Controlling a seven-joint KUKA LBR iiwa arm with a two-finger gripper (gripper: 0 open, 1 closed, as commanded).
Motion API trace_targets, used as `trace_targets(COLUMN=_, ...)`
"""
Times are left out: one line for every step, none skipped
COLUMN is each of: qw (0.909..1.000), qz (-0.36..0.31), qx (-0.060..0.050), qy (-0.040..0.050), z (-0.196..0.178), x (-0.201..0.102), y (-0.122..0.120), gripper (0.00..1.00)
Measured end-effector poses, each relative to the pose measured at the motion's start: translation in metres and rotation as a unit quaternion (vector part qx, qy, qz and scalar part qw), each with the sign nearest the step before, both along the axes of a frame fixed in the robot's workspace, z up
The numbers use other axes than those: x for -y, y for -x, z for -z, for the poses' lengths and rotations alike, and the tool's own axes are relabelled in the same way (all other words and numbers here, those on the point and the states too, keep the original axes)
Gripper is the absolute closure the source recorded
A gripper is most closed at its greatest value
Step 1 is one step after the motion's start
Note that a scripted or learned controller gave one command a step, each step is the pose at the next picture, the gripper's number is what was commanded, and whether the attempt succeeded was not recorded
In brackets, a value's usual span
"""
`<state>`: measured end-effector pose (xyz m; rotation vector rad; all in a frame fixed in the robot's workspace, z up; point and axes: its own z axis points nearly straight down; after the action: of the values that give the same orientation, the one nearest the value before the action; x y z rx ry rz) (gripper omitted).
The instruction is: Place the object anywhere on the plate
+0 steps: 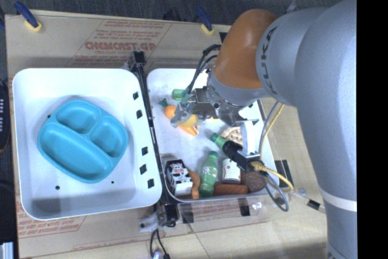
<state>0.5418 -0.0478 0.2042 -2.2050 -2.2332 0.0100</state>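
A blue plate (83,139) with three compartments lies in the left white bin (36,85), with nothing on it. My gripper (185,113) is low in the upper part of the right bin (159,79), right over a small orange piece (170,111) and a yellow piece (191,126). Both pieces touch or sit just beneath the gripper's tip. A small green item (177,94) lies just behind it. The gripper's body hides how it meets these pieces.
The right bin's near end is crowded: a green bottle (209,171), a black-and-white box (176,171), an orange stick (195,186), a brown sausage (230,189), a white can (230,170) and a tan ridged piece (233,133). A black divider rail (148,130) separates the bins.
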Motion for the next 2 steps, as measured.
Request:
trace_targets(qw=1.0, qz=0.006, qx=0.0, qy=-0.0001, z=-0.023, x=-0.063, y=0.019, gripper=1.0)
trace_targets(qw=0.9985, qz=-0.054, qx=0.0, qy=-0.0009, z=-0.036, x=-0.12, y=0.022, gripper=1.0)
